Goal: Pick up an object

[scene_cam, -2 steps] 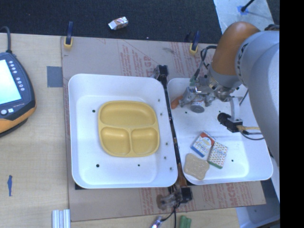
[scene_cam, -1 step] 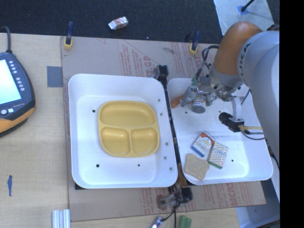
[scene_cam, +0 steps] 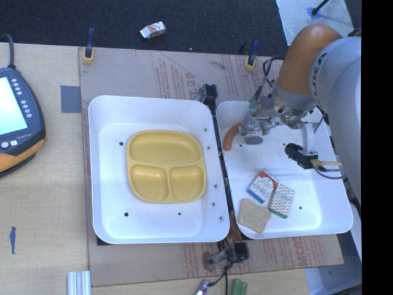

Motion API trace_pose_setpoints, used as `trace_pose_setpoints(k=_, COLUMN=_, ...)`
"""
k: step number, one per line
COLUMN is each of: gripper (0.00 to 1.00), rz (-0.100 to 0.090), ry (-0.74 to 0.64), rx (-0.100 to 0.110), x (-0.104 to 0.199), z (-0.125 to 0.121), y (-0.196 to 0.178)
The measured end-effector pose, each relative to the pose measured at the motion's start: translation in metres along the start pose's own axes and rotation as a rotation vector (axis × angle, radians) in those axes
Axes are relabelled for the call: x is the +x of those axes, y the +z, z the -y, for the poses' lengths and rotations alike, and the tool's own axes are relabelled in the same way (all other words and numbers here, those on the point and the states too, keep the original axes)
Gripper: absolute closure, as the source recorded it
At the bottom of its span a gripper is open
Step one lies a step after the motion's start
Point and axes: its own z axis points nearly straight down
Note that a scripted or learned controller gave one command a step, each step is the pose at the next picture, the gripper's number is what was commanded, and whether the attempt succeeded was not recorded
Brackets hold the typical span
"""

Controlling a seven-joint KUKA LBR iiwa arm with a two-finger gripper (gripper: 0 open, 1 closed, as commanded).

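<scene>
oddly, the orange sausage [scene_cam: 229,136] lies tilted beside the end effector [scene_cam: 252,131], grip state unclear.

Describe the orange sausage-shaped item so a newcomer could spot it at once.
Start at the right white bin, where the arm reaches in. Along its upper left edge, just left of the claw, lies the small orange sausage-shaped item. It is curved and plain orange, whereas the other pieces in the bin lie flat near the bottom.
</scene>
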Motion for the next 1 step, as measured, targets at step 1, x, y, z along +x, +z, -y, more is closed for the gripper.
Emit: trace_pose_setpoints(k=1, gripper=1.0, rz=-0.001, ry=0.0, rx=-0.003, x=0.0654, z=0.0562, y=-0.0895)
